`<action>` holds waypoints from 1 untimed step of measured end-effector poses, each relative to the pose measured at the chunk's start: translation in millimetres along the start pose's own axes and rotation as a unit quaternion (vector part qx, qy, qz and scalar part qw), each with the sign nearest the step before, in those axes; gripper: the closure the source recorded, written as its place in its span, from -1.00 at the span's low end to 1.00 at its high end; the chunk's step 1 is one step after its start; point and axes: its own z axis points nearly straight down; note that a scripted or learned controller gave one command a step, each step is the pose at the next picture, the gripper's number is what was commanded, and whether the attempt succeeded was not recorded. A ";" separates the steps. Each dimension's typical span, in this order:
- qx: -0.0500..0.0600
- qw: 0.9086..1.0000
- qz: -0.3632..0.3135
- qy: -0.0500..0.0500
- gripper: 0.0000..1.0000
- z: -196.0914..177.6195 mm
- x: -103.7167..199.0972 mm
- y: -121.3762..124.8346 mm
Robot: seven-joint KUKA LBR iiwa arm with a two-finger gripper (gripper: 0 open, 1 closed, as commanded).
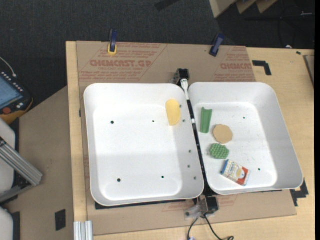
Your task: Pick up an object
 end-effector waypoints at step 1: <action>-0.012 1.000 0.001 -0.005 1.00 -114.6 -11.8 -25.7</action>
